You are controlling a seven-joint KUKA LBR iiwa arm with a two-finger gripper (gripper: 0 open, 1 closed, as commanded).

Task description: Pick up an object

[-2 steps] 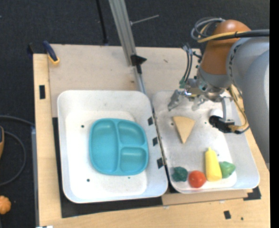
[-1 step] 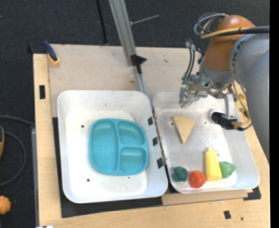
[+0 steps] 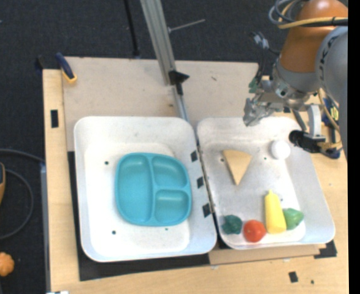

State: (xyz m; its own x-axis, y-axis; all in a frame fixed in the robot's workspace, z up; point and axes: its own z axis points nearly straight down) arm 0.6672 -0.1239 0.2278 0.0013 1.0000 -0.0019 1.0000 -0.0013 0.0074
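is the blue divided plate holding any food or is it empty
Empty. The blue divided plate in the left bin shows bare compartments; the toy foods, like the cheese wedge, lie in the right bin.

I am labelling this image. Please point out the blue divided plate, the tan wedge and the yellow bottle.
Blue divided plastic plate (image 3: 153,188), camera view, centre ridge.
Tan triangular wedge (image 3: 237,164), camera view, middle.
Yellow bottle (image 3: 273,212), camera view, body.

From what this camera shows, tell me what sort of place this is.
Most likely a robotics lab test bench, not a kitchen. The grey and orange arm reaches over two white bins, the food looks like plastic toys, and an aluminium rail stands on the plywood benchtop.
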